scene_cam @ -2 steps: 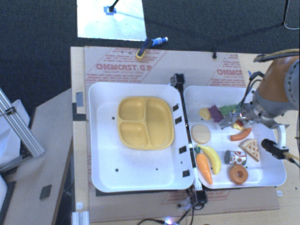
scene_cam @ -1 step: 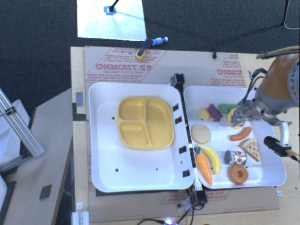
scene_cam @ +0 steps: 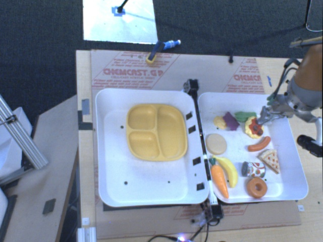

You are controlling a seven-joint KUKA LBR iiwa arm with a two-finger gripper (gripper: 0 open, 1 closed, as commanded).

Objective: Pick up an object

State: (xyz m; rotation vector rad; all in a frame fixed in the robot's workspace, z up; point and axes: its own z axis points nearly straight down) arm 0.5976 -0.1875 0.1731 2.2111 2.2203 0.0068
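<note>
Toy food fills the right-hand bin (scene_cam: pixel 295 185), and the piece nearest the tool (scene_cam: pixel 262 119) is a small round yellow toy with a red topping (scene_cam: pixel 253 128), lying in the bin's upper right part. The tool comes in from the right on the grey arm (scene_cam: pixel 303 92), and its dark tips sit right at the upper right edge of that yellow-and-red toy, possibly touching it. Whether the tips are spread or pressed together cannot be told from this view; nothing is plainly held between them.

The relation that matters: the round toy lies just down and to the left of the tool's tips, so a short drop in that direction would put the tips over its middle. Being roughly round, it offers no clear long axis to line up with. A green toy (scene_cam: pixel 245 116) lies just beside it on the upper left, and a purple toy (scene_cam: pixel 230 120) and a small yellow piece (scene_cam: pixel 219 121) sit further left. A red sausage (scene_cam: pixel 259 144) lies close below, its long axis running up to the right.

The crowding on the left is, I judge, the main risk for a clean pinch. The left bin (scene_cam: pixel 108 185) carries a yellow divided plate (scene_cam: pixel 155 131), well apart from the tool.
</note>
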